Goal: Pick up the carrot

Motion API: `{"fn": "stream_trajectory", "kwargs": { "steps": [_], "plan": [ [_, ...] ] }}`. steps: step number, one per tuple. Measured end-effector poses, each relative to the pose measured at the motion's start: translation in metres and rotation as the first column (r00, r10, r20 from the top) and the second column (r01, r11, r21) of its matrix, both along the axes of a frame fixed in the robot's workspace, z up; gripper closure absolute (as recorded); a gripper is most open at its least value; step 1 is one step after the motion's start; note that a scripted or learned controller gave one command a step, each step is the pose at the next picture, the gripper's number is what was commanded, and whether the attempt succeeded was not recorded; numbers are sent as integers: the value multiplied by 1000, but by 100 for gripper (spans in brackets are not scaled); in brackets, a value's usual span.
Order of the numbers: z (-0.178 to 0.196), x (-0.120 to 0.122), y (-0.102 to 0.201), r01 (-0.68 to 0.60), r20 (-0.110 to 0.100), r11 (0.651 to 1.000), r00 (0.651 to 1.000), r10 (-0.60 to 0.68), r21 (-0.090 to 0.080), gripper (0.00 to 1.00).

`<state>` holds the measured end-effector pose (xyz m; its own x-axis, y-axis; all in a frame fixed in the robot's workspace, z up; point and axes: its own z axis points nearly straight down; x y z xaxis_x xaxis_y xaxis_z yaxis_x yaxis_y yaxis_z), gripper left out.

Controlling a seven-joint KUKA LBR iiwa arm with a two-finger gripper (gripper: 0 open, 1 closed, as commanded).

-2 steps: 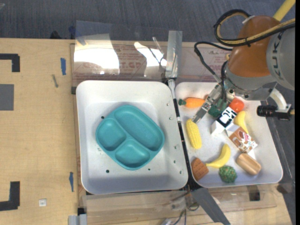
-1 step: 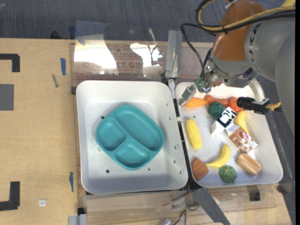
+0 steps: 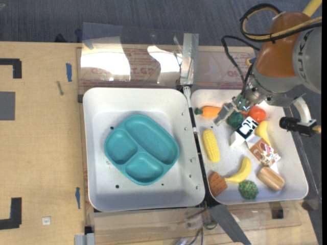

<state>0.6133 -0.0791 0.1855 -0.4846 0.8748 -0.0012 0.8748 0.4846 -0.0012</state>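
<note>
The carrot (image 3: 210, 111), orange with a green stub, lies near the upper left corner of the right bin (image 3: 299, 188). My gripper (image 3: 225, 113) hangs just to its right, low over the bin, with its grey fingers (image 3: 222, 117) apart and nothing between them. The nearer fingertip sits close beside the carrot's right end. The orange-banded wrist rises up and to the right from there.
The right bin also holds a corn cob (image 3: 211, 145), two bananas (image 3: 240, 172), a tomato (image 3: 257, 114), broccoli (image 3: 248, 189), a bread roll (image 3: 270, 178), a brown item (image 3: 217, 184) and a snack packet (image 3: 263, 152). A teal divided plate (image 3: 141, 148) lies in the left bin.
</note>
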Motion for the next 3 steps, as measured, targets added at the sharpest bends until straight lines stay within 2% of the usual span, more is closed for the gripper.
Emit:
{"fn": "stream_trajectory", "kwargs": {
  "steps": [1, 2, 3],
  "plan": [
    [-90, 31, -21, 145, -7, 989, 989, -145, 1, 0],
    [-100, 35, -23, 555, -9, 832, 832, -555, -2, 0],
    [-101, 44, -22, 553, -34, 833, 832, -554, -23, 0]
  ]
}}
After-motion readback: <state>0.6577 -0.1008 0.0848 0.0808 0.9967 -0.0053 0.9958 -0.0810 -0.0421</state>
